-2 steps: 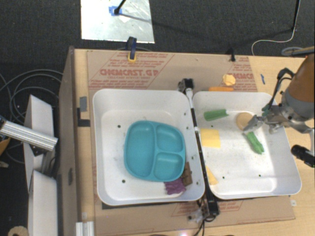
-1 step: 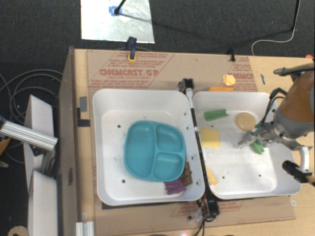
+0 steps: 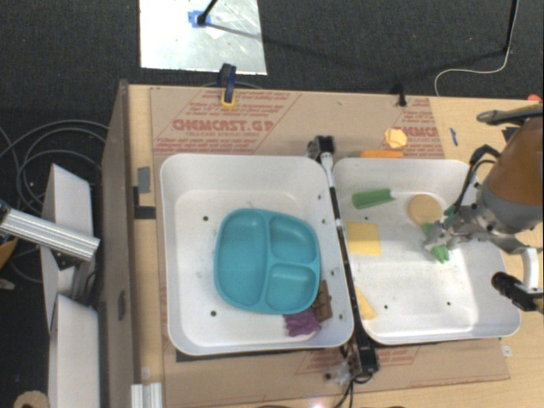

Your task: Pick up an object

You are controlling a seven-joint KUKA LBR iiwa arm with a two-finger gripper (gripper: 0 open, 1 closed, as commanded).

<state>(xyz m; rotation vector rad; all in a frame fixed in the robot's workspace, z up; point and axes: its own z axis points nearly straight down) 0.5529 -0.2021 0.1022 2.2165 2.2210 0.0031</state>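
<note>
In the right white bin (image 3: 476, 313), right of centre, the tool (image 3: 442, 238) is lowered onto a small green plastic piece (image 3: 440, 252) — directly beneath it; whether it is gripped cannot be told.

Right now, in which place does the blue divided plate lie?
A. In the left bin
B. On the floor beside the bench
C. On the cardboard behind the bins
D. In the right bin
A: the blue divided plate lies flat inside the left bin, with a purple object at its lower edge.
</note>
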